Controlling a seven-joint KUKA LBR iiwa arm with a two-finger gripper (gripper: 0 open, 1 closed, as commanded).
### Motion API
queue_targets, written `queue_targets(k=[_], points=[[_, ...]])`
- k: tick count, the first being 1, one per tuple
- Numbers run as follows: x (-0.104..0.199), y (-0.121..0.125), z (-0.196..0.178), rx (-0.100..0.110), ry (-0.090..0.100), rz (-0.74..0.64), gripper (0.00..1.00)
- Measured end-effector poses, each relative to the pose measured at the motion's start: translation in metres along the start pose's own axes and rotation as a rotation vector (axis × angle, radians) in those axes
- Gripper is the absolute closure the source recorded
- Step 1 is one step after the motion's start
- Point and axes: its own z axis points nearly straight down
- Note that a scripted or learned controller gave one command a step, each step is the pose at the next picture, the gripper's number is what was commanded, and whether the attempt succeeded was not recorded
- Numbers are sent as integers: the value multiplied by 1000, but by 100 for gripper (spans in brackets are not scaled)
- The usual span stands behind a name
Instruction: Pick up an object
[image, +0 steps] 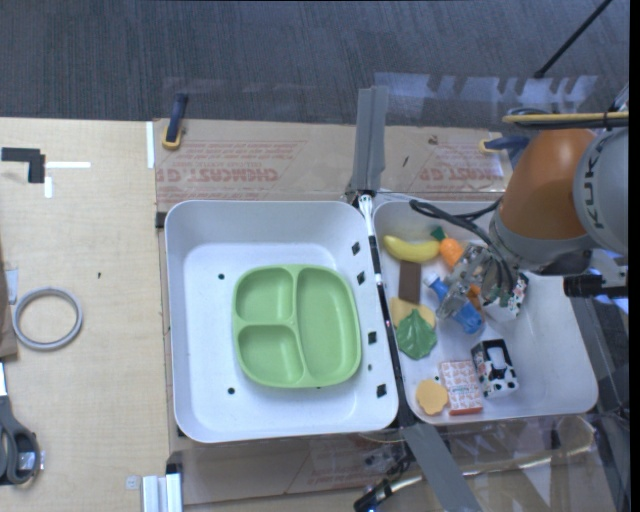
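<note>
The table carried two white bins side by side. The left bin held a green tray with three parts, sitting in its middle. The right bin held the toys, and the big grey arm with its orange band reached in over that bin's far edge.

The end effector hung low over the middle of the right bin, just above a blue thing. How it was set (spread or squeezed) could not be told, because it was a small busy tangle from up here. Nothing could be seen held by it.

Around it lay the other toys. A yellow banana lay near the bin's far left corner, with an orange toy just beside it. A green leafy thing sat by the left wall. A small red and white box, a black and white toy and a round orange piece lay near the front edge.

It looked like the reaching-down step, with the grab not yet done. The next move probably needed a careful close on just one toy, likely the blue one, then a straight lift.
</note>
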Motion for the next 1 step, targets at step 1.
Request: queue_targets(k=[1], points=[[3, 78, -90, -1, 3, 87, 100]])
